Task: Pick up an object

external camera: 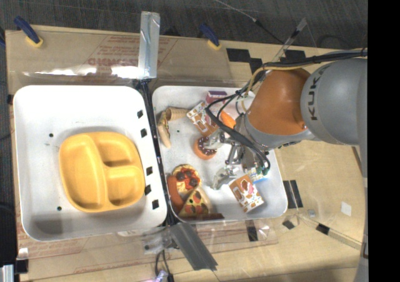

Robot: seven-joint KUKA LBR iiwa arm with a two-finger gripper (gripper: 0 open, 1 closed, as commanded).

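Observation:
My gripper [229,163] is lowered into the right bin [275,202], hanging from the orange wrist band [278,102]. Just to its left lies a brown donut [205,147]. A colourful snack packet [247,192] sits at its lower right, close beside it. Two pizza-like pieces [185,180] [195,203] lie at the bin's front left. A tan cone-shaped toy [165,124] rests by the left wall, with a second snack packet [200,118] and an orange carrot-like piece [227,119] behind the gripper. I see nothing lifted by the gripper.
The left bin [37,105] holds a yellow divided plate [101,169]. A purple item [217,95] sits at the right bin's back wall. Cables loop around the wrist over the bin's back right. Blue clamps [210,35] stand at the bench's rear edge.

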